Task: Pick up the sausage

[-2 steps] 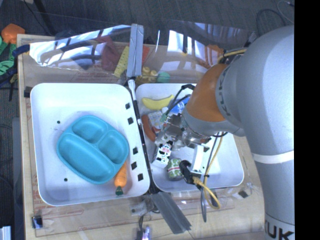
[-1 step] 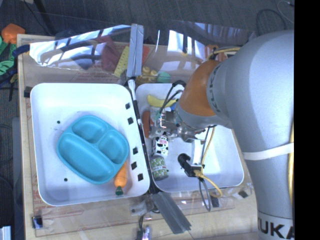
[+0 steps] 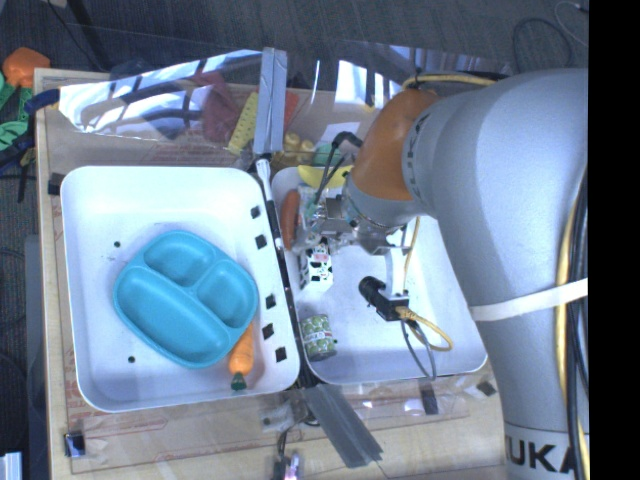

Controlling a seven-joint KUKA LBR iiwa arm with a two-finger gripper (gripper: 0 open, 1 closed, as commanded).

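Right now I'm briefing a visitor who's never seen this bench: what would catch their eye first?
The big grey arm with its orange band, reaching into the right bin. Then the blue divided plate in the left bin, a carrot at its edge. The reddish sausage lies by the right bin's left wall.

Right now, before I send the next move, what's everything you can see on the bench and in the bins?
bins: two, white, side by side on the bench
divided plate: one, blue, left bin
carrot: one, orange, left bin, by the plate's lower right edge
sausage: one, reddish brown, right bin, along its left wall
cow toy: one, black and white, right bin, beside the hand
can: one, green, right bin, near its front
arm: one, grey with orange band, over the right bin
hand: one, low, right of the sausage
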